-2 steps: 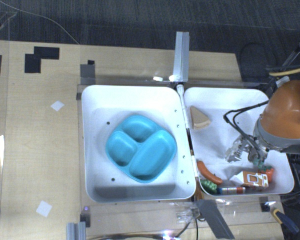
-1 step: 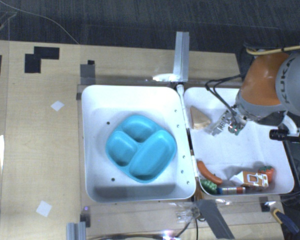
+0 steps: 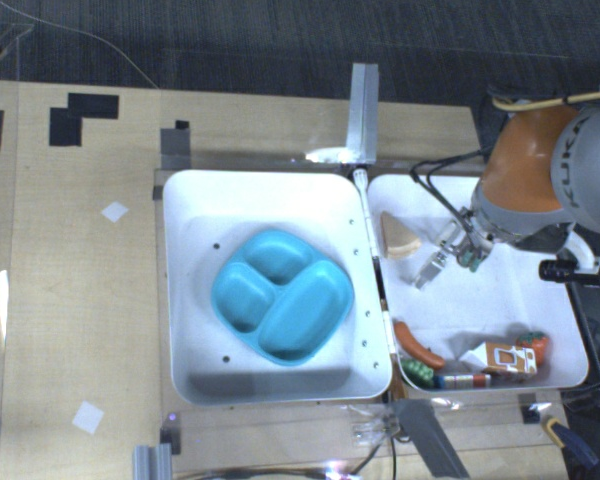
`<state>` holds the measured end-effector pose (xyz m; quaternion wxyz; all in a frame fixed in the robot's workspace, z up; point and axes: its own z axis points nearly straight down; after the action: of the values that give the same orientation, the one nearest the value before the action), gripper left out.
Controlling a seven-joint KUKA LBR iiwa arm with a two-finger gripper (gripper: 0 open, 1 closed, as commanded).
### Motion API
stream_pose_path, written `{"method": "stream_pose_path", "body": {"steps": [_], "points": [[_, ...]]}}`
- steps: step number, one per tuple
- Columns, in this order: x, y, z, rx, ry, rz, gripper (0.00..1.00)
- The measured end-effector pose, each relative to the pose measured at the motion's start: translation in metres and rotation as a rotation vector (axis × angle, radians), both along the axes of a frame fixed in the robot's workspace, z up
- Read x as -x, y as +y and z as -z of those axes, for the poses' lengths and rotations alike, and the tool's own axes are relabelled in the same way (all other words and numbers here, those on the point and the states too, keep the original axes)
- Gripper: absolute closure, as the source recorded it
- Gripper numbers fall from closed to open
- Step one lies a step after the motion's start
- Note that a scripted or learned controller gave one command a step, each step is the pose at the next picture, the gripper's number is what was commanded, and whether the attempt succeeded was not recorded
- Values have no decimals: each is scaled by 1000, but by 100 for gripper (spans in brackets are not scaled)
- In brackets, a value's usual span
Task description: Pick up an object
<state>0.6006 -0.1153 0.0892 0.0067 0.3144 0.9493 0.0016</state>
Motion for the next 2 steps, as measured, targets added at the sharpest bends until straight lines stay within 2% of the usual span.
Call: {"method": "stream_pose_path", "body": {"steps": [1, 2], "points": [[-39, 18, 2, -4, 3, 315, 0], [-64, 13, 1, 2, 34, 35, 0]]}}
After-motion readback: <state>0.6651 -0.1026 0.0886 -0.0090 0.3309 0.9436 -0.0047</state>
